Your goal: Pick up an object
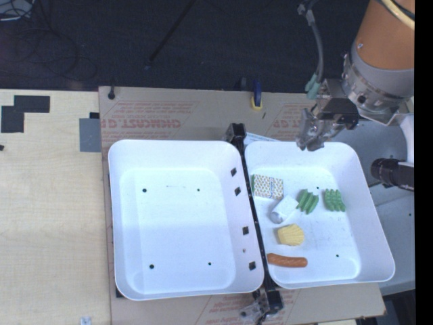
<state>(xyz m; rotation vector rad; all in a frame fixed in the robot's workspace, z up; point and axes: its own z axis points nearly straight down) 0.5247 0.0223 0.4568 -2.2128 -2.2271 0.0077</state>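
My gripper (312, 141) hangs over the far rim of the right bin (365, 181), above and behind the objects, and nothing shows between its fingers. In the right bin lie a patterned green and white packet (267, 185), a white block (284, 209), a small green piece (308, 201), a ribbed green piece (333, 200), a yellow chunk (290, 235) and an orange sausage-shaped piece (287, 261). All of them rest on the bin floor, well below the gripper.
The left bin (125, 181) lies beside the right one, joined by a black divider with clips (245, 208). A cardboard sheet (169, 114) lies under both bins. A blue and yellow clamp (257, 97) stands at the far edge.
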